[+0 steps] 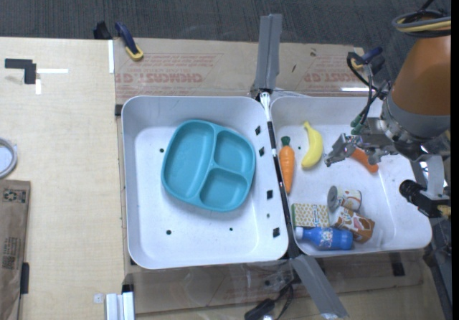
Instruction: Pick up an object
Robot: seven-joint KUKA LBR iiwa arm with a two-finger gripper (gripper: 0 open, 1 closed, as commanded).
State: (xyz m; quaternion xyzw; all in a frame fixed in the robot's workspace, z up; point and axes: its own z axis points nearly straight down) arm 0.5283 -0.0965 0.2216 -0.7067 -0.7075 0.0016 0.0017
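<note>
My gripper (338, 151) hangs over the right bin (401, 240), near its upper middle. Just left of it lies a yellow banana (311, 145), apart from it. Right beside the gripper, partly under the wrist, is a small orange object (366, 161). An orange carrot (287, 162) with a green top lies along the bin's left wall. Lower in the bin are a tipped can (346, 200), a patterned packet (310, 214), a blue bottle (326, 238) on its side and a brown-and-white packet (360, 226). Nothing is visibly held.
The left bin (143, 240) holds a blue divided plate (209, 165). A grey divider post (270, 46) stands at the back between the bins. Cables and a clamp (366, 60) sit at the right bin's far corner. A yellow-blue clamp (129, 42) rests on the cardboard behind.
</note>
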